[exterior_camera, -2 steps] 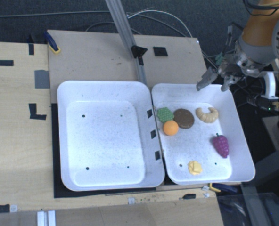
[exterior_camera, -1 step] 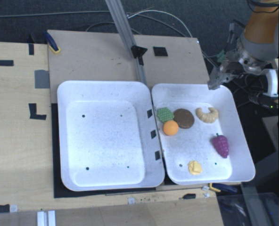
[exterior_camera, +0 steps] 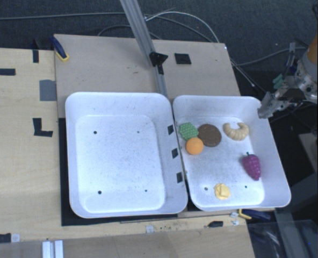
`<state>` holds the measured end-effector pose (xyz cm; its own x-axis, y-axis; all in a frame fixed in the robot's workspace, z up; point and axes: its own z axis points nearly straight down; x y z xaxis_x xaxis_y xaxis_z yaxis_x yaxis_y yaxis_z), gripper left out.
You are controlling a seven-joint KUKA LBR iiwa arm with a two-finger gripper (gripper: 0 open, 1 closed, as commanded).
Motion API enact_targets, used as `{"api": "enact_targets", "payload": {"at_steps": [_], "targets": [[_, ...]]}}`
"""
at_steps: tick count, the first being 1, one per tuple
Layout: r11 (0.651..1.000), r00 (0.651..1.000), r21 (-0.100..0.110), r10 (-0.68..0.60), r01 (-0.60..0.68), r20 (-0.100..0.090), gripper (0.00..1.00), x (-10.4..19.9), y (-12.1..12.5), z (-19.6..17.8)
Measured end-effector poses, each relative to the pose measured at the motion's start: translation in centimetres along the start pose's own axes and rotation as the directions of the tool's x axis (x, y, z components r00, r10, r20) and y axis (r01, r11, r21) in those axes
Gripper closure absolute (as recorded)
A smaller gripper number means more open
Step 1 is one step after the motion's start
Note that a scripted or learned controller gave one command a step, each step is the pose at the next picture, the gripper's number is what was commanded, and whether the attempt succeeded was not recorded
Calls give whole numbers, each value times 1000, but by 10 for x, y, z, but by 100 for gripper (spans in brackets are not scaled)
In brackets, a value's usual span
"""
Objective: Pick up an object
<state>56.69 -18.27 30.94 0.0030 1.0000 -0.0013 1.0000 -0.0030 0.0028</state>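
The right bin [exterior_camera: 266, 198] holds several small items: a green bumpy piece [exterior_camera: 188, 130], a brown round cookie [exterior_camera: 209, 135], an orange ball [exterior_camera: 194, 146], a tan croissant [exterior_camera: 236, 130], a purple grape bunch [exterior_camera: 251, 165] and a small yellow piece [exterior_camera: 222, 191]. My gripper [exterior_camera: 268, 107] hangs at the bin's upper right corner, over its rim, right of and above the croissant. Nothing shows between its fingers.
The left bin [exterior_camera: 76, 144] sits beside the right one on the wooden bench. A slanted metal pole [exterior_camera: 143, 31] rises behind the bins. Cables [exterior_camera: 202, 26] run across the dark floor at the back. A blue-yellow clamp [exterior_camera: 60, 51] sits at the board's far left corner.
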Motion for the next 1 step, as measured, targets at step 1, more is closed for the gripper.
{"api": "enact_targets", "payload": {"at_steps": [1], "targets": [[1000, 1000, 8, 0, 0, -2, 100, -22, -50, 58]]}}
